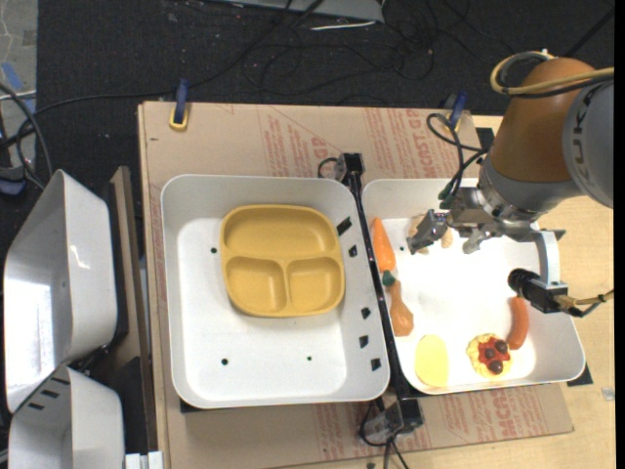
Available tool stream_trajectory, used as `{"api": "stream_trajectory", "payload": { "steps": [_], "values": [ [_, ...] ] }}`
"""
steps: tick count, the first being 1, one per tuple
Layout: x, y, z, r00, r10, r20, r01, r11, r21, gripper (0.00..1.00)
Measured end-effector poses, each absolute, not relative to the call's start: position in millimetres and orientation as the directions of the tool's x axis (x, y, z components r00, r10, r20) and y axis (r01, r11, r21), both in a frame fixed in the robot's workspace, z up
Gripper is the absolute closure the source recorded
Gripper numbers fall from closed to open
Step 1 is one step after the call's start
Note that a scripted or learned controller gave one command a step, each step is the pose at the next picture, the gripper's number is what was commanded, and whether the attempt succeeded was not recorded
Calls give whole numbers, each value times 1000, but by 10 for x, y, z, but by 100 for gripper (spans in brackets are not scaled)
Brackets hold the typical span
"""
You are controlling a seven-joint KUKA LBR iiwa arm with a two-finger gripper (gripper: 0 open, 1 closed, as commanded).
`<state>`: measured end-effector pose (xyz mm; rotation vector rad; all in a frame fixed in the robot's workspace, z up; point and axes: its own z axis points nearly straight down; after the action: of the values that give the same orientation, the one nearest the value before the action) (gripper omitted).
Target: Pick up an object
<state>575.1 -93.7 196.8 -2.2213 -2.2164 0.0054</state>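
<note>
My gripper (448, 235) hangs over the back of the right bin (557, 262), fingers spread open with nothing between them. Toy food lies in this bin. An orange carrot (383, 244) rests along the left wall, just left of the gripper. A brown drumstick (398, 307) lies in front of the carrot. A pale yellow oval piece (433, 360) and a small pizza-like piece with red dots (490, 354) sit by the front wall. A red sausage (518, 322) lies at the right.
The left bin (195, 360) holds a yellow divided plate (283, 260). The arm's orange and grey body (542, 135) overhangs the right bin's back right corner. A black cable fitting (533, 289) juts over the bin near the sausage. Cables run behind the bench.
</note>
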Motion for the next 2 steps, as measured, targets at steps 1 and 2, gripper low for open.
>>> {"api": "stream_trajectory", "payload": {
  "steps": [1,2],
  "values": [
    [5795,-989,1358,2,1000,0,1000,-2,-5,0],
    [5809,-983,1496,3,1000,0,1000,-3,0,100]
  ]
}}
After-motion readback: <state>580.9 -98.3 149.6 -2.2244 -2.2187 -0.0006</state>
